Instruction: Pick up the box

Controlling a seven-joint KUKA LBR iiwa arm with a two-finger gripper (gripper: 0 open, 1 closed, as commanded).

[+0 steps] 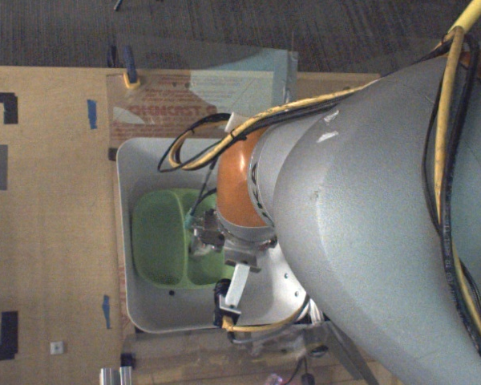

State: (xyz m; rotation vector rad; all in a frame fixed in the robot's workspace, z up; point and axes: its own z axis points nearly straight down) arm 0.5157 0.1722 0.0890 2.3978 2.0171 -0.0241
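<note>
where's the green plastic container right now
The green plastic container lies in the white bin at the camera view's centre-left, partly under the arm's orange band.

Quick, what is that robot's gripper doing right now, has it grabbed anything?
Gripper: cannot be told. It sits low over the green container in the white bin, with the arm covering its tips.

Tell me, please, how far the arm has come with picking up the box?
Done: the arm has reached over the white bin, its orange band above a green container.
In hand: the wrist hangs low over that green container; the gripper's fingers are hidden under it.
Left: I can make out no box, held or lying there, so grasp and lift look not yet done.
</note>
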